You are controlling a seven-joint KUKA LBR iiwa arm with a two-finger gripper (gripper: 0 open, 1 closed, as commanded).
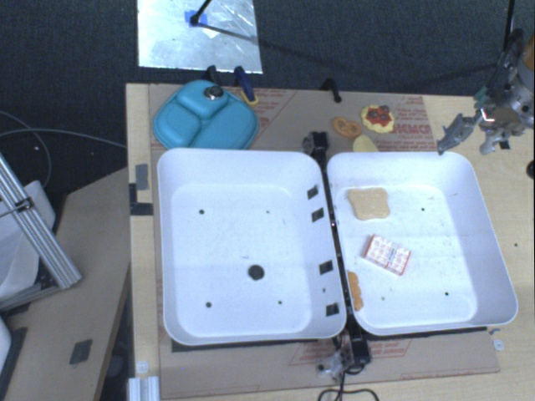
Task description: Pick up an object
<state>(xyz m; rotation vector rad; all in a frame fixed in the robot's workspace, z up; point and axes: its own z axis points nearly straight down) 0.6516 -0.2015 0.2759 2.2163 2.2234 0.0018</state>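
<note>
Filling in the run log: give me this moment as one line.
gripper: above right bin's far right corner, holding nothing | right bin: toast, packet | left bin: dark disc

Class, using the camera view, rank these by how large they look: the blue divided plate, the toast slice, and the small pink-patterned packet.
1. blue divided plate, clearly largest.
2. toast slice and pink-patterned packet: they look alike in size, so unranked.

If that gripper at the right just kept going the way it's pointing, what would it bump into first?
The gripper sits above the far right corner of the right white bin, apparently pointing down and leftward. Going on, it would probably meet that bin's bare floor or far rim first, short of the tan bread-shaped slice. Depth is unclear.
</note>
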